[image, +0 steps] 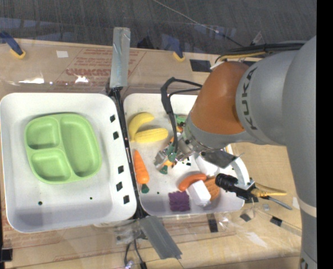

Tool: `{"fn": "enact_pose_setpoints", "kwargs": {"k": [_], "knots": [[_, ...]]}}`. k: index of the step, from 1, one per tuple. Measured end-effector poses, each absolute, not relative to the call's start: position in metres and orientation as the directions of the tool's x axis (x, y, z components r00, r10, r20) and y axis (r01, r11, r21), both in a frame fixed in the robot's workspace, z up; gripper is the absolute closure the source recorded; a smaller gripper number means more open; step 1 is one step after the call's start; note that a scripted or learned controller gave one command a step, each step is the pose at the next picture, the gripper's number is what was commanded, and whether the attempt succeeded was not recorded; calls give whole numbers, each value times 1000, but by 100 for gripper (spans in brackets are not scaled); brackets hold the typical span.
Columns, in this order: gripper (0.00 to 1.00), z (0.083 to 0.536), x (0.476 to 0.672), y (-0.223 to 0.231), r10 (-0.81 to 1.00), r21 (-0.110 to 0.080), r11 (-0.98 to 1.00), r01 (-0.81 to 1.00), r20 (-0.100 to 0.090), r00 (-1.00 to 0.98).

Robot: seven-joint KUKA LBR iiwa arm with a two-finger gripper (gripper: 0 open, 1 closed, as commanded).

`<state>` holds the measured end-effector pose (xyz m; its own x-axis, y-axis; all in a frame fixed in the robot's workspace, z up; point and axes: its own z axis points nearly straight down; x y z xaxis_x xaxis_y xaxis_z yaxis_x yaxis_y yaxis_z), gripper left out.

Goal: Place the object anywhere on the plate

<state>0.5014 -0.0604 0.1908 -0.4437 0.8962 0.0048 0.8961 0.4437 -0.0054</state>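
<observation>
- The gripper (170, 153) reaches down into the right bin (155, 206) near the frame's middle; whether it is open or closed cannot be told, nor whether it grips anything.
- Just beside it lie small green and orange toy pieces (164, 164).
- Above and to the left rest a yellow banana (138, 121) and a yellow corn cob (150, 134), touching each other.
- An orange carrot (140, 167) lies along the bin's left wall.
- Lower in the bin sit a purple block (179, 201), a white block (200, 193) and an orange-red piece (190, 180).
- The green plate (62, 147), with three compartments, sits in the left bin (20, 206), well apart from the gripper.
</observation>
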Motion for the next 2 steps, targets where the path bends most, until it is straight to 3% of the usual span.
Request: {"fn": "enact_pose_setpoints", "kwargs": {"k": [1, 2], "knots": [[100, 316, 529, 6, 826, 9, 563, 826, -5, -563], [100, 242, 535, 10, 748, -4, 664, 748, 4, -664]]}}
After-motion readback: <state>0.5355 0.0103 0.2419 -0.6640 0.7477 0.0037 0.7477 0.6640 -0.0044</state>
